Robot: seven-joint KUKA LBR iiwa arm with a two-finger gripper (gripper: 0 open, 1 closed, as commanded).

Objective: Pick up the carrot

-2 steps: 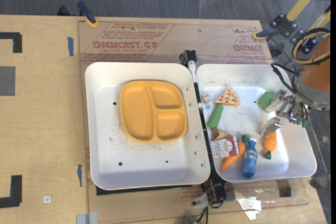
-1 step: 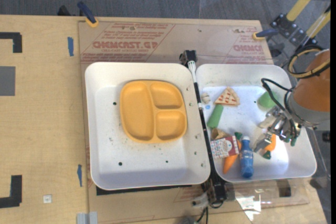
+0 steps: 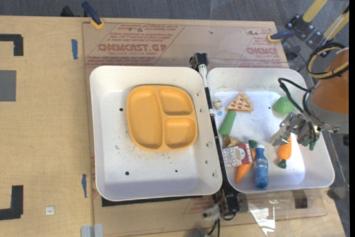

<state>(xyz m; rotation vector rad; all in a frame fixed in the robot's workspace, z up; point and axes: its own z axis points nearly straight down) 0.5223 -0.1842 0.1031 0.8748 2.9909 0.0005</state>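
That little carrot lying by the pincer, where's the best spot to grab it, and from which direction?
The orange middle of the carrot, from straight above. It lies flat on the bin floor, long and narrow, with bare floor along both long sides, so closing across its width fits.

Two shallow white bins: the left bin [image 3: 105, 136] and the right bin [image 3: 319, 172]. One orange three-compartment plate [image 3: 162, 117]. Two orange carrots, one [image 3: 284, 151] just below the gripper [image 3: 293, 131], the other [image 3: 242, 171] farther left.

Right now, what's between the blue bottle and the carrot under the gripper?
Camera view: bare white bin floor separates the blue bottle from the carrot below the gripper.
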